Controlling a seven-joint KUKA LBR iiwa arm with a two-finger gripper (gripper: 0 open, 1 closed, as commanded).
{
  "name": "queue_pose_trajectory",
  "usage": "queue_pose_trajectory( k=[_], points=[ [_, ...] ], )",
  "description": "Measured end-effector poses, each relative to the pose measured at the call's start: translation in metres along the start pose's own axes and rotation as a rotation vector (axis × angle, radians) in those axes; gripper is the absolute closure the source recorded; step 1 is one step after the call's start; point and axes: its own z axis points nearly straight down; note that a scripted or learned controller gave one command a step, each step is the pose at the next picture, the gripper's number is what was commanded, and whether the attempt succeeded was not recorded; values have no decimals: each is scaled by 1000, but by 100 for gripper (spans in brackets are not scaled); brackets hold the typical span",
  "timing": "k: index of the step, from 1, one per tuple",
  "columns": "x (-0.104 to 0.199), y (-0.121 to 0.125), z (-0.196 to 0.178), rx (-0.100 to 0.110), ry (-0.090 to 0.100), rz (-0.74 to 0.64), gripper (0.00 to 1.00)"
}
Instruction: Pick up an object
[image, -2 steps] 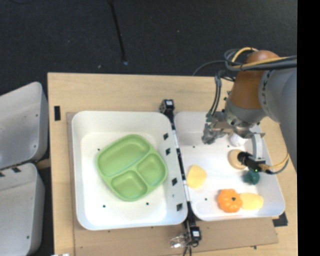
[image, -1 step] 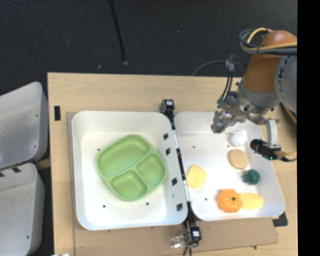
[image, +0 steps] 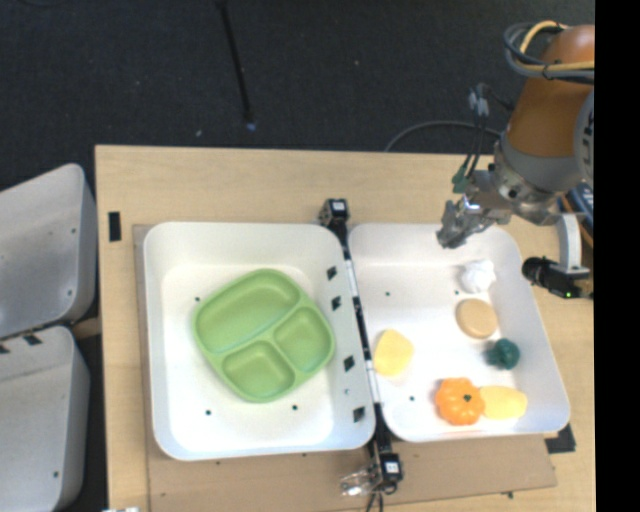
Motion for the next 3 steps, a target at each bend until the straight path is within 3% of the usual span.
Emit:
queue_pose_trajectory(
  k=[1,3],
  points=[
    [61,4,1,6,3,-4,100],
    [154,19,2,5,2,-2,100]
  ],
)
